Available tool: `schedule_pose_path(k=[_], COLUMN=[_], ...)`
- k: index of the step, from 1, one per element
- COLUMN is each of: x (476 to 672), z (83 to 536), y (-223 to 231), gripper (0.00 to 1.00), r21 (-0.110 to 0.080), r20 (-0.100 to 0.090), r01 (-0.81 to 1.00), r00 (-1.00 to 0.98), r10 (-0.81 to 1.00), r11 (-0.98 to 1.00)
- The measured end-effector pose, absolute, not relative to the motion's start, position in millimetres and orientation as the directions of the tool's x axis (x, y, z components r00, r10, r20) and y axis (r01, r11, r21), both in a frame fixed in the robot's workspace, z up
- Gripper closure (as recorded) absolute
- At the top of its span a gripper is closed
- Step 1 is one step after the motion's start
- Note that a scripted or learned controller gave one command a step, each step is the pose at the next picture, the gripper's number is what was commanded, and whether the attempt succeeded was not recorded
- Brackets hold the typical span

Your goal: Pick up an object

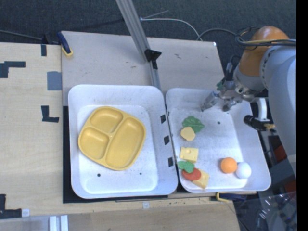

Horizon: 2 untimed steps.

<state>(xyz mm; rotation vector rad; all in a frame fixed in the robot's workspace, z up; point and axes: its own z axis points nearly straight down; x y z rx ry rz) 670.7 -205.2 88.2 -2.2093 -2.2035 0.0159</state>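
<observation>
Gripper [217, 103] hovers over the right bin's [250, 143] far end, fingers spread and holding nothing. Food pieces lie nearer: green leaf [193, 123], cheese [189, 154], orange ball [228, 165], white ball [243, 170]. Yellow tray [112, 137] sits in the left bin [82, 177].

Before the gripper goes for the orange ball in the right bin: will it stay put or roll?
Likely rolls: the orange ball looks round and smooth, resting on the flat floor of the right bin. The white ball touching its right side may block it or get knocked away. Probably light, plastic-looking; a two-finger pinch could squirt it out.
</observation>
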Motion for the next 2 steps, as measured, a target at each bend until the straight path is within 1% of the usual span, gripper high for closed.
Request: schedule_pose_path(k=[2], x=[670.6], z=[88.5], y=[-204.0], gripper=[0.00], r21=[-0.020], r20=[0.005], r01=[1.000], r00=[0.000], r10=[1.000], r11=[0.000])
